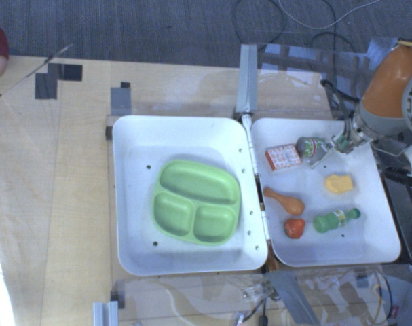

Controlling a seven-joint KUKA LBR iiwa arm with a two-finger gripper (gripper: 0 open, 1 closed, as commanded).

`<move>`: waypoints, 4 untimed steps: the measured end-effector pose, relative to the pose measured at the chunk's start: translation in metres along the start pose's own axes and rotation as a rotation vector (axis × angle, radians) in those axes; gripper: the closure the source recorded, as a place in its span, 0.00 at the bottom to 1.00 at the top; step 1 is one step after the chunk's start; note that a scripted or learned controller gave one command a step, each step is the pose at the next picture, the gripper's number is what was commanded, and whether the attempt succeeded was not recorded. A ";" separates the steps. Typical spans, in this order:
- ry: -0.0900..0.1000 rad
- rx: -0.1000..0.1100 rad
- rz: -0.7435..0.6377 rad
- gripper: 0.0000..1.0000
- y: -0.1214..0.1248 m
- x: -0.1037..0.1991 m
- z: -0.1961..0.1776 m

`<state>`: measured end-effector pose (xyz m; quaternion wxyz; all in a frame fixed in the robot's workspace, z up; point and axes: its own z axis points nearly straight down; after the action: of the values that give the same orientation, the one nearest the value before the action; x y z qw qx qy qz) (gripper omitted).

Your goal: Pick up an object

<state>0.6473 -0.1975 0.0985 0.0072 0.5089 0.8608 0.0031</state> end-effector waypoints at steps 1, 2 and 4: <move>0.018 0.043 0.243 0.00 0.021 0.008 0.016; 0.014 0.049 0.299 0.00 0.055 0.071 0.015; 0.013 0.059 0.407 0.00 0.056 0.078 0.015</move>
<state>0.6592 -0.1016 0.0834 -0.0144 0.6722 0.7400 -0.0175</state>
